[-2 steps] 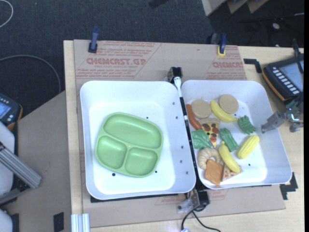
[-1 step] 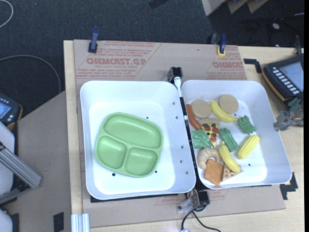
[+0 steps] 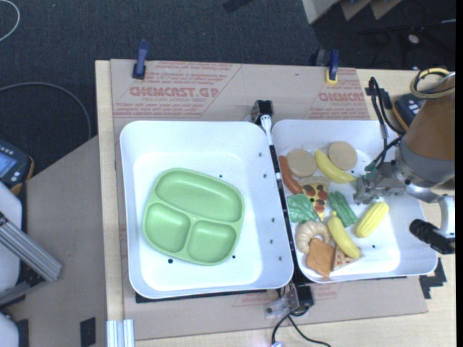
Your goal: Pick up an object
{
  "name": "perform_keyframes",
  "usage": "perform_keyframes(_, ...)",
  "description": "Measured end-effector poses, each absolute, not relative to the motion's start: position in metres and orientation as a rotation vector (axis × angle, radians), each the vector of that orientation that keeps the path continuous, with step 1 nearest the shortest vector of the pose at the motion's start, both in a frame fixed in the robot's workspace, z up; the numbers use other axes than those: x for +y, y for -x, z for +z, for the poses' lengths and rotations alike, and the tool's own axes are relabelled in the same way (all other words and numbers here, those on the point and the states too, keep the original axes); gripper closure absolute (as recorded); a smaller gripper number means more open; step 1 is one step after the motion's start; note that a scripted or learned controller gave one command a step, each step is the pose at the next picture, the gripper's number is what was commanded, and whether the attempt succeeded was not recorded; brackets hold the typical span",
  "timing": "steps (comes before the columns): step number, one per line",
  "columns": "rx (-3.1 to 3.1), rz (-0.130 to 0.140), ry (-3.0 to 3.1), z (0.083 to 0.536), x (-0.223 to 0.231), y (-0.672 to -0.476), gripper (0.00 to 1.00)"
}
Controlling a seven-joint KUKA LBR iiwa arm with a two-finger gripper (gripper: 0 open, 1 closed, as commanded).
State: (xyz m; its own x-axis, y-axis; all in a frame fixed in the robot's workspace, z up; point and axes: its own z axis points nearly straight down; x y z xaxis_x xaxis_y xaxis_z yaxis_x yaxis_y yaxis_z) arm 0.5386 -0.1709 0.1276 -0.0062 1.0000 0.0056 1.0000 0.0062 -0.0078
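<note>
This is a robotics lab or test cell, not a home. The surface (image 3: 217, 85) is a brown board printed with "CHEMCAST", held by a blue clamp (image 3: 139, 60) and a second blue-and-yellow clamp (image 3: 332, 66) at its far edge. Two shallow white plastic bins (image 3: 137, 194) sit side by side on it, over dark carpet (image 3: 72, 27) with a loose cable (image 3: 43, 96). A grey industrial arm with an orange band (image 3: 432, 132) reaches in, and an aluminium frame bar (image 3: 29, 248) stands nearby.

The hand (image 3: 367, 188) hangs over the right bin (image 3: 383, 262), just above the corn cob (image 3: 370, 218) (toy food crowds there); a green divided plate (image 3: 192, 215) sits in the left bin (image 3: 137, 194).
</note>
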Motion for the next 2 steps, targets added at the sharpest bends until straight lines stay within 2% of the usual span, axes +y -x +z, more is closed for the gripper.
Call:
perform_keyframes(1, -2.233, -0.011, 2.219, 0.242, -0.116, -0.506, 1.0)
perform_keyframes(2, -2.235, -0.007, 2.211, 0.258, -0.03, -0.537, 1.0)
